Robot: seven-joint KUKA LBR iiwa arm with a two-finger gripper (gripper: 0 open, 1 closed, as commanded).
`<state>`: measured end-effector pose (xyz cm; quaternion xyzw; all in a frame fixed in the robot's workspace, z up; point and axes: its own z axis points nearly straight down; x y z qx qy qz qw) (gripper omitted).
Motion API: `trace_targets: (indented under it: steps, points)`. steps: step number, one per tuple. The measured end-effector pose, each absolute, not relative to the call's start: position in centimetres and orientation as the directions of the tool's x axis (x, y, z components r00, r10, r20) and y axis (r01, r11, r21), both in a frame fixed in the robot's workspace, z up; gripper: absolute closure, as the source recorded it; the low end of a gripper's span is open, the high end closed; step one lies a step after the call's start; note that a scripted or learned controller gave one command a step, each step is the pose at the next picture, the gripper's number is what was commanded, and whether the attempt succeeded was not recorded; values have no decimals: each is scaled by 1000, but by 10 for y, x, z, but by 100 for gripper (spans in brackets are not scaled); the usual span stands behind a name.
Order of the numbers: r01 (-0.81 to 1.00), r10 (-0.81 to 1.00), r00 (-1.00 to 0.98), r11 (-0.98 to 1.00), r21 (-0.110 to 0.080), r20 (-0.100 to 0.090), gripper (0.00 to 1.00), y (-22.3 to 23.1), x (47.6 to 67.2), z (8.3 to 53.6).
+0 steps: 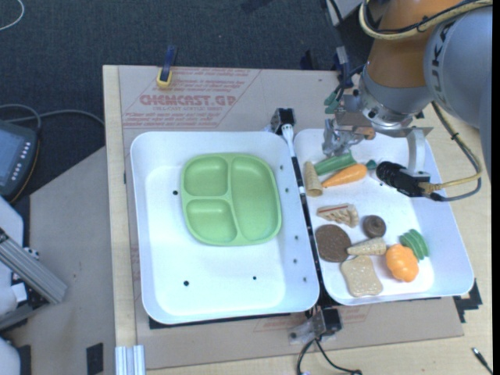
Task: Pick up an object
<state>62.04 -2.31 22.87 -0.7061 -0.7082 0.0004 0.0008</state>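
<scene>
My gripper [337, 141] hangs over the toy carrot [344, 176] – I can't tell its grip (too blurry) – it could bump the green bean [334, 163] away

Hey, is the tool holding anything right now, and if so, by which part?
It cannot be told. The tool hangs low over the right bin's far end, right above the green vegetable and the carrot, but no item shows gripped by it.
</scene>
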Motion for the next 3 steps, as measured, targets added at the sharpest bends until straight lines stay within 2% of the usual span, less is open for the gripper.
trace_targets:
  steps: [1, 2, 3]
  points:
    - [1000, 1000, -2, 2, 3, 0, 100, -28, 628, 235]
    - [1000, 1000, -1, 1, -3, 0, 100, -22, 624, 224]
    - [1000, 1000, 1, -1, 3, -1, 100, -29, 626, 235]
